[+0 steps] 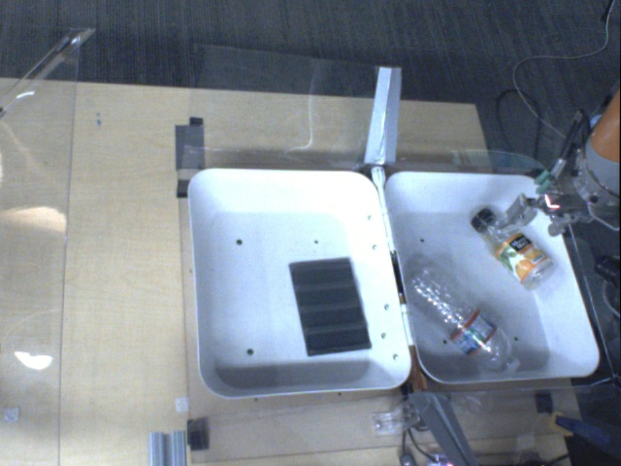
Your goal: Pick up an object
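Camera view: the arm [604,153] comes in at the right edge, with a patch of its orange band showing above grey wrist hardware. The gripper [543,202] sits low over the far right corner of the right bin [572,357], angled in toward that bin's middle. How wide its jaws stand cannot be told, because the metal parts there blur together against the white wall.

Taking the right bin as the landmark: a small clear bottle [514,241] with a dark cap lies tilted in its far right part, just beside the gripper, cap end pointing toward the bin's far-left side. It carries a yellow and orange label with a dark patch; the writing on it is too small to read. Whether the gripper touches this bottle cannot be told. Nearer the bin's front, a crumpled clear plastic bottle [456,318] lies on its side, running diagonally, with a small red and blue label near its front end, also unreadable.

Touching the right bin's left wall stands the left bin [213,260]. A dark ribbed rectangular block [330,306] lies flat in its front half.
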Robot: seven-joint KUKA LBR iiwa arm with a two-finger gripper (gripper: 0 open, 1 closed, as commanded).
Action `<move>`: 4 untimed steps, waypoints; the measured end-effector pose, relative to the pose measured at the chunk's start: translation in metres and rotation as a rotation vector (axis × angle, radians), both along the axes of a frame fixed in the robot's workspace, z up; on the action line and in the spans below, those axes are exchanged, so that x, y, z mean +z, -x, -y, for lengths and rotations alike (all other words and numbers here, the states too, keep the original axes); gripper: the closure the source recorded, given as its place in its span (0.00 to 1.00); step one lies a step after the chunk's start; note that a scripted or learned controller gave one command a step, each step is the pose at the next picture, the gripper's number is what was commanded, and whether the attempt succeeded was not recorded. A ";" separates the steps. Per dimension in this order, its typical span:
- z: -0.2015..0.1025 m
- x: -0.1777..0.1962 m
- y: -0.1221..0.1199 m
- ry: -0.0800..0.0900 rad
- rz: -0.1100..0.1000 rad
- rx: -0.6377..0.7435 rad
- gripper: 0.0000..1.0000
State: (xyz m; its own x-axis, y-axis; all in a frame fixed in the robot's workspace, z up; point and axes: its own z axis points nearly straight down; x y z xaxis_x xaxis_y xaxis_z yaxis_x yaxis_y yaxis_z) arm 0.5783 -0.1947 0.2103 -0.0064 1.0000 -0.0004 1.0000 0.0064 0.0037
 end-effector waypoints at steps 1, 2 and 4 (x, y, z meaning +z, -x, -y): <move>0.010 -0.122 -0.023 0.003 0.007 0.039 0.00; 0.009 -0.109 -0.025 0.003 0.015 0.041 1.00; -0.037 -0.056 -0.018 0.000 0.001 0.112 1.00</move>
State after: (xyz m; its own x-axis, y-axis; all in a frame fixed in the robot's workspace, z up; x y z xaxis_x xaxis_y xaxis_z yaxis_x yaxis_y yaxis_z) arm 0.5966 -0.1580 0.1548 -0.1178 0.9930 -0.0007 0.9930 0.1178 0.0047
